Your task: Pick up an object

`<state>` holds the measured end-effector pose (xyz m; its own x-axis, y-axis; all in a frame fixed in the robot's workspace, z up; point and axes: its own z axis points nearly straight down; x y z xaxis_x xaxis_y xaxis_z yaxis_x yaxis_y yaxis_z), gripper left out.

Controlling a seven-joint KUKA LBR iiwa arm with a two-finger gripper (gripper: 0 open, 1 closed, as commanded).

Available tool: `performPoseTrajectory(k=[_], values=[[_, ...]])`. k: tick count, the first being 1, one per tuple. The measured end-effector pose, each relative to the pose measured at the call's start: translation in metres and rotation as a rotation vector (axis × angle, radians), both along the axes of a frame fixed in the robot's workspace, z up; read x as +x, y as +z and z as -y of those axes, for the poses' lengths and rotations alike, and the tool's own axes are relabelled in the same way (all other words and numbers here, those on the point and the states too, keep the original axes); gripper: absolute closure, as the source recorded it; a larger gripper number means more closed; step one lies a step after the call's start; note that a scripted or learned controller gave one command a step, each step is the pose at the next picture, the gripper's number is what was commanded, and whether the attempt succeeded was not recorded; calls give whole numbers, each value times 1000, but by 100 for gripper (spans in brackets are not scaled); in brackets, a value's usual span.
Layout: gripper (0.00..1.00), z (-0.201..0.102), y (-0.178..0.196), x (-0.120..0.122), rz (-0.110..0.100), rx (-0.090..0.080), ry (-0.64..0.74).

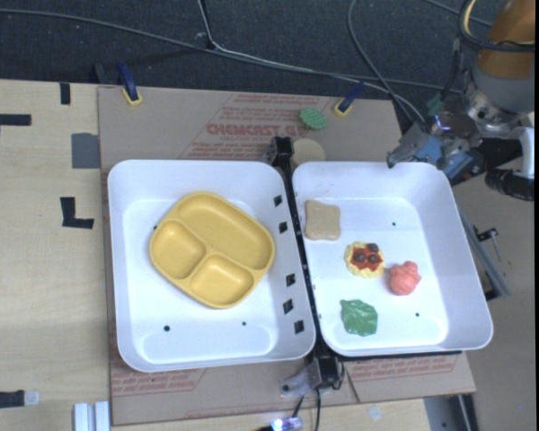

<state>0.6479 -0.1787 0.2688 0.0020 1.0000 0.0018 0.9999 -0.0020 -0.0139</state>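
— Which one should it go for? The right white bin [391, 180] holds four pieces: a tan bread-like slab [322, 220] near its left wall, a small yellow tart with dark berries [365, 259] mid-bin, a red strawberry-shaped toy [404, 277] just beside that, and a green leafy lump [358, 317] toward the front edge.

— I'd take the green one; it sits apart, so a straight descent won't nudge its neighbours.

— And the gripper [411, 148]?

— Hovering past the bin's far right corner. Too blurred and dark; I cannot tell how its jaws stand.
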Motion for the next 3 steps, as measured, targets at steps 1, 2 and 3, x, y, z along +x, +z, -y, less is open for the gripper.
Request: performPoseTrajectory(k=[1, 2, 3], values=[[0, -1, 8, 2, 13, -3, 3], [0, -9, -42, 7, 8, -2, 4], [0, -15, -92, -2, 8, -2, 3]])
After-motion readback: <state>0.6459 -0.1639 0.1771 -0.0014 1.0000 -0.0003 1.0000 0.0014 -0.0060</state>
